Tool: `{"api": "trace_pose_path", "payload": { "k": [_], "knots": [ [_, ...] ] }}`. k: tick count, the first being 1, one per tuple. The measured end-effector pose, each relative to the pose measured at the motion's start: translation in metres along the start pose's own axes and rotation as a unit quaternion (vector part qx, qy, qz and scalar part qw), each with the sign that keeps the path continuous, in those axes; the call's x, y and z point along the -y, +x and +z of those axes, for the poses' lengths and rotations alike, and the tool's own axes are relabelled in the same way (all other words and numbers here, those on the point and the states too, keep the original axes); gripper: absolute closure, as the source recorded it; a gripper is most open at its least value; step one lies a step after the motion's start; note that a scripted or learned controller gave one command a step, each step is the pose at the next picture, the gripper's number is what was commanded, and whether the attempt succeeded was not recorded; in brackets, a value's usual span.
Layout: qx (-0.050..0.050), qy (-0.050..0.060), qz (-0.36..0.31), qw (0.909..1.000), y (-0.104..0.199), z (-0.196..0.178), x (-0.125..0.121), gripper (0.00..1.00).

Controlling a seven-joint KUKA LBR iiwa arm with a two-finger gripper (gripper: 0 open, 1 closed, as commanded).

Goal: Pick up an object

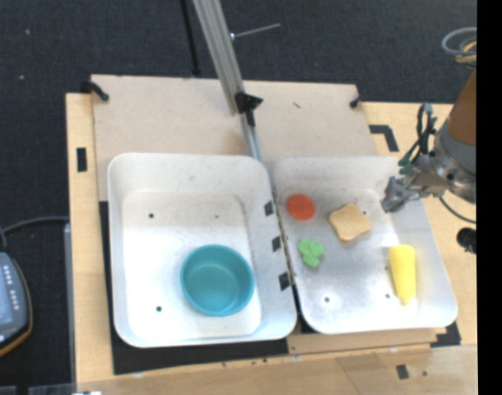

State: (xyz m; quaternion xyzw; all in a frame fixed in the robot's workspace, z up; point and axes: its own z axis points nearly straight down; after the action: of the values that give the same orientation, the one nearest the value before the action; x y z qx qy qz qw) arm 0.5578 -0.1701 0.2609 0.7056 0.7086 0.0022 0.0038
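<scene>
Camera view: arm (pixel 461 130) is cut off at the right edge. Gripper (pixel 392 197) hovers over the right bin (pixel 432 303) upper right corner; finger state cannot be determined. Right bin contents: orange disc (pixel 300 207), bread (pixel 350 222), green piece (pixel 311 253), corn (pixel 402 273). Left bin (pixel 136 220): teal bowl (pixel 217 281).

We note a teal bowl (pixel 217 280) in white bin (pixel 127 179); orange-red disc (pixel 300 207); tan bread piece (pixel 350 222); green lump (pixel 311 253); yellow corn (pixel 402 273).

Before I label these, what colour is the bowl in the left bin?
Teal blue bowl, seen clearly in the camera view.
</scene>
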Motion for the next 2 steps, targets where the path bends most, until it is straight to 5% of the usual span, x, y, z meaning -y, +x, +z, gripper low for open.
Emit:
{"api": "trace_pose_path", "payload": {
  "k": [2],
  "knots": [
    [-0.001, 0.004, -0.002, 1.0, 0.111, -0.001, -0.012, 1.0]
  ]
}}
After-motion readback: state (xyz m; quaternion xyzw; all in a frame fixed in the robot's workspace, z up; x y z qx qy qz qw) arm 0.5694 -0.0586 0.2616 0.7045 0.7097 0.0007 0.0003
